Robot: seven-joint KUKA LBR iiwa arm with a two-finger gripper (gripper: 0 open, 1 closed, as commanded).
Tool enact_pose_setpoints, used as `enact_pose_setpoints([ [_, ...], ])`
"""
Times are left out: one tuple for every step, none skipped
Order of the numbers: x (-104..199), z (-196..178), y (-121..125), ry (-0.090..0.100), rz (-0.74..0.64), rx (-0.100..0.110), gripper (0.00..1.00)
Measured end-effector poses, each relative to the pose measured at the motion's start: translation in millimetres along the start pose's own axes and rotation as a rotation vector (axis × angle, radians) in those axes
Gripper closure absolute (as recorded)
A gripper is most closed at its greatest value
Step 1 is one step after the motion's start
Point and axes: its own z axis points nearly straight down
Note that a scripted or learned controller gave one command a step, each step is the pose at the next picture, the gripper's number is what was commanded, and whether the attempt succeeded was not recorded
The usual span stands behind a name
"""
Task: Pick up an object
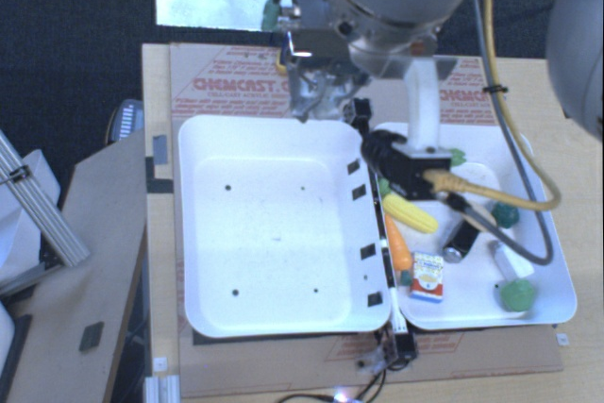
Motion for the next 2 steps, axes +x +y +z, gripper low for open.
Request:
enact_pose_setpoints([
  [0.0,0.0,0.0,0.0,0.0,0.0,1.0],
  [0.0,0.0,0.0,0.0,0.0,0.0,1.0],
])
